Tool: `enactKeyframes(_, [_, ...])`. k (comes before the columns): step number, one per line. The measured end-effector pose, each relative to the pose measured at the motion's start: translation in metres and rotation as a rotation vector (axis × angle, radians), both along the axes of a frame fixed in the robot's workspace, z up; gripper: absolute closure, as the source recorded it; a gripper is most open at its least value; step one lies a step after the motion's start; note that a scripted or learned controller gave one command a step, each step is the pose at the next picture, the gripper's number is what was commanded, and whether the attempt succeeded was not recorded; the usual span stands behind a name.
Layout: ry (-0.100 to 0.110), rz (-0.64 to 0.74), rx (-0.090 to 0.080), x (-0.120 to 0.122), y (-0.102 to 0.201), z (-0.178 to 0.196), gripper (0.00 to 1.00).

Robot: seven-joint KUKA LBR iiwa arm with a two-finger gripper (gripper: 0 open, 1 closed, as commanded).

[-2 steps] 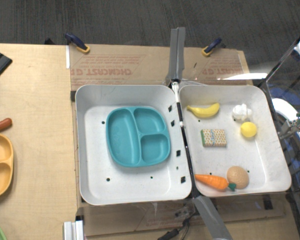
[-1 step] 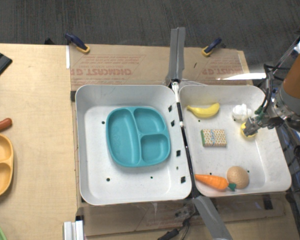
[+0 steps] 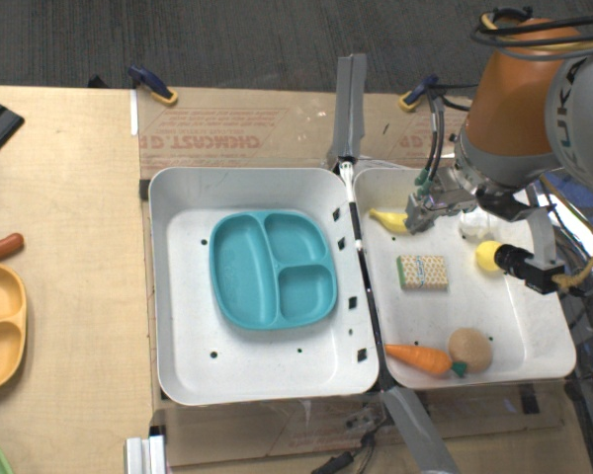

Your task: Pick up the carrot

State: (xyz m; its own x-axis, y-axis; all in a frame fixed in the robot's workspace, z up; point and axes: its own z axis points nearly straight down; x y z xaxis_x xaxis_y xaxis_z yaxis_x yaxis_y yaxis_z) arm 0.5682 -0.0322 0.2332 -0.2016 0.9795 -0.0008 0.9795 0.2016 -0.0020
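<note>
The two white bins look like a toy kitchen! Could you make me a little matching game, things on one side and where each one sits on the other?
Things:
1. carrot
2. teal divided plate
3. banana
4. sponge

Places:
A. middle of the right bin
B. near edge of the right bin, beside the round tan thing
C. far end of the right bin, by the gripper
D. left bin

Pairs: 1-B, 2-D, 3-C, 4-A
</note>
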Motion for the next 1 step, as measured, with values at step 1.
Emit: enactKeyframes(1, [-0.001,-0.027,0.000,-0.0319,-0.0609,0.0281,1.00])
